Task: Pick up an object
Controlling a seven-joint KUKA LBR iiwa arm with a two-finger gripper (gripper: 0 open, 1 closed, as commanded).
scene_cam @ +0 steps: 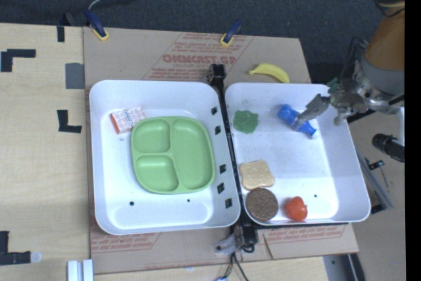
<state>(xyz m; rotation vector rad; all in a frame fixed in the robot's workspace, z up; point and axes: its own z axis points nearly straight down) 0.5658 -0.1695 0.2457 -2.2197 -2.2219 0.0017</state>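
The hand (322,108) hovered over the right bin (342,168). A blue object (294,120) lay just left of it, slanting down-right. I could not tell its grip state.

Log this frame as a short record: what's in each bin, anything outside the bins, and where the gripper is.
left bin: green divided plate, small red-and-white packet
right bin: green lump, blue object, tan toast-like piece, brown disc, red tomato-like item
outside bins: banana on the board behind the right bin
gripper: over the right bin's far right part, at the blue object
grasp: cannot tell
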